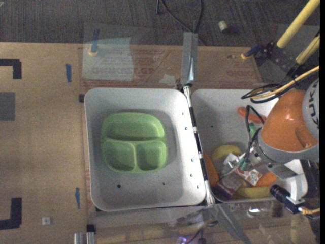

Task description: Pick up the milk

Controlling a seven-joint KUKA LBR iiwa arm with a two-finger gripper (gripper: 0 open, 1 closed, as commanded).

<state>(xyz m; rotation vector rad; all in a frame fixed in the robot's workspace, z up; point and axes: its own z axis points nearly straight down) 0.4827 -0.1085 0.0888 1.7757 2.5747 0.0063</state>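
Milk (247, 177) low in right bin (218, 111), directly beneath gripper (252, 161) at frame's lower right; grip state unclear.

A lime-green divided plate (134, 149) sits in the white left bin (96, 136). In the white right bin (216, 111), lower right of the frame, are a yellow round item (226, 152), an orange piece (209, 168) and a white carton (248, 176) with red and green print. The arm (289, 126) is grey with an orange band. The bench (40, 151) is tan with blue tape marks (68, 72).
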